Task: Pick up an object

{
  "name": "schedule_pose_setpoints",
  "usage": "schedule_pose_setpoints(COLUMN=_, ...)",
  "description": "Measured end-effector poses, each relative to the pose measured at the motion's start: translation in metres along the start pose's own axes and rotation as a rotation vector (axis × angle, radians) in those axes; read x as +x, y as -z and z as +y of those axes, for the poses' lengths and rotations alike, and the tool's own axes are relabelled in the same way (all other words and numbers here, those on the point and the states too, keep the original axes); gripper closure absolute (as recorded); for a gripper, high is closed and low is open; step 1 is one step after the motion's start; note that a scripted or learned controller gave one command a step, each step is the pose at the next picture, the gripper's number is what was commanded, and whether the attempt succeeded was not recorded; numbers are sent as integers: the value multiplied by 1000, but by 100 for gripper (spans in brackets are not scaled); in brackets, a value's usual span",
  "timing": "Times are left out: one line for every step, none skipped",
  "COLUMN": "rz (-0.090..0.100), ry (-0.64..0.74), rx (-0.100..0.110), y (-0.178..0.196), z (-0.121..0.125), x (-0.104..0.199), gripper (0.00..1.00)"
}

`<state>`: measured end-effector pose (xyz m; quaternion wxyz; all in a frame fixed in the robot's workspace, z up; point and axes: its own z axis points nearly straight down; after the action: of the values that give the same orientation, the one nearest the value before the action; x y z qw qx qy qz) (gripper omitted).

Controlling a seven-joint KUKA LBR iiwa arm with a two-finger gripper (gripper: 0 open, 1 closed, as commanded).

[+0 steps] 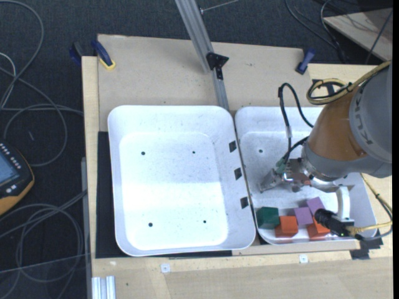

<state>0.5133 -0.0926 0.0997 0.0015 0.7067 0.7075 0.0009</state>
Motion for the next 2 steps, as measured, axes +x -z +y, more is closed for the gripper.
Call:
schedule_pose_setpoints(rz=3, ry=6, rx=-6, y=104, z=28, x=55, gripper=0)
schedule_pose_setpoints(rz=1, ry=2, rx=2, y=111, z=27, x=52, gripper=100)
